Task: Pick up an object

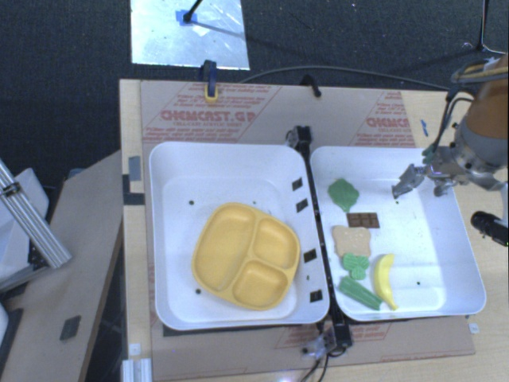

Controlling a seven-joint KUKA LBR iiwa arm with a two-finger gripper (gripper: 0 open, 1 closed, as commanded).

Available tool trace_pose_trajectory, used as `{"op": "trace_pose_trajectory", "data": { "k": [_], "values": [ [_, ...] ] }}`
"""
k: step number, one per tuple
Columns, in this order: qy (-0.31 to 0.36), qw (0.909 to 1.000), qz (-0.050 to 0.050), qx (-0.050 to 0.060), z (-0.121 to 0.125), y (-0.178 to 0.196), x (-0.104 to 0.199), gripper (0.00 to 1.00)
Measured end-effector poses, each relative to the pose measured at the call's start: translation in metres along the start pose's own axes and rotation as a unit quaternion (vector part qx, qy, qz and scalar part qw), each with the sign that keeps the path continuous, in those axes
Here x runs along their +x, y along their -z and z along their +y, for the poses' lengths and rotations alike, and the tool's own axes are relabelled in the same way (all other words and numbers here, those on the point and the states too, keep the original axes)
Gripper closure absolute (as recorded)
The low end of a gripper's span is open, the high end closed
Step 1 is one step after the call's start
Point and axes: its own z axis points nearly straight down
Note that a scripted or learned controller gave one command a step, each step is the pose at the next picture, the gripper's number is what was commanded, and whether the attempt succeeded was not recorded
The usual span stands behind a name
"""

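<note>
You are at the very start of this pick: nothing is lifted yet. Take the right-hand shallow white plastic bin (457, 237) as your landmark. The end effector (425, 180) hovers over that bin's upper right part, and whether it is open or closed cannot be told from this angle; nothing shows in its grip. All the candidates lie along the bin's left side, well apart from it: a flat green leaf-shaped toy (343, 193) nearest the top, a small brown chocolate-bar piece (363, 220) below it, a tan bread-slice shape (351, 240), a green broccoli-like toy (355, 266), a long green pod (359, 293) and a yellow toy banana (385, 280) toward the bottom. Reaching, descending, grasping and lifting all remain.
</note>
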Motion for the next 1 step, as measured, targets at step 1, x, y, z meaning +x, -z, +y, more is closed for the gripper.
{"op": "trace_pose_trajectory", "data": {
  "k": [1],
  "values": [
    [0.001, 1.0, -0.001, -0.006, 0.003, 0.0071, 0.0003, 0.0]
  ]
}}
